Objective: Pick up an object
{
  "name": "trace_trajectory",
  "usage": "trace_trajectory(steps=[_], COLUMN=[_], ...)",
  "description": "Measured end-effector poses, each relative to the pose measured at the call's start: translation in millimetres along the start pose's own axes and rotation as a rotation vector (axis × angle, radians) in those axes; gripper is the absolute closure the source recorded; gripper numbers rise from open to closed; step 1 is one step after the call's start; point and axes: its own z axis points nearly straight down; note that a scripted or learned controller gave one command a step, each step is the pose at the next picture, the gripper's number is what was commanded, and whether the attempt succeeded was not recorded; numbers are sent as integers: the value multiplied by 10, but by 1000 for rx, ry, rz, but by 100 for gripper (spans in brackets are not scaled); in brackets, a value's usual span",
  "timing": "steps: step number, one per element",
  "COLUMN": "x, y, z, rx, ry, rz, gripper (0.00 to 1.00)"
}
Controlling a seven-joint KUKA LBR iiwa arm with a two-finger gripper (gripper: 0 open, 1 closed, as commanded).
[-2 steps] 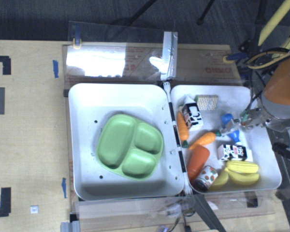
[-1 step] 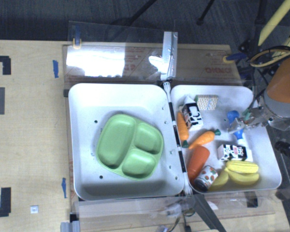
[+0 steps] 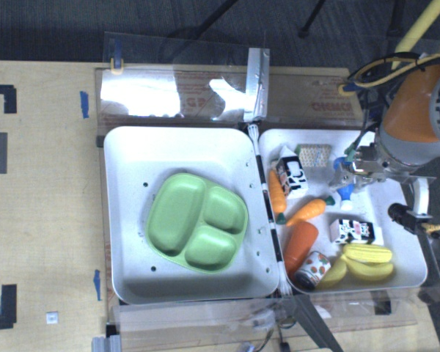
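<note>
On bench (image 3: 44,196), two white bins (image 3: 125,160)

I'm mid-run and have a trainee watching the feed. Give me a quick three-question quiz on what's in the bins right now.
1. True or false: the green divided plate lies in the left bin.
2. Which lies nearest the right bin's front-right corner? A) bananas B) small carrot C) black-and-white carton
3. Fill in: the gripper is above the ____ bin.

Key: 1 true; 2 A; 3 right.
</note>
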Motion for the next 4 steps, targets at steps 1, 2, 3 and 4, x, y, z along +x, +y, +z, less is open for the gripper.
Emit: trace_trajectory(steps=[1,2,3,4], x=[234,230,-33,153], y=[101,104,-167,13], z=[200,194,483,482], rx=[3,2,-1,-5], ry=[3,2,1,-1], rz=[-281,-281,-494,-475], gripper=[100,0,0,0])
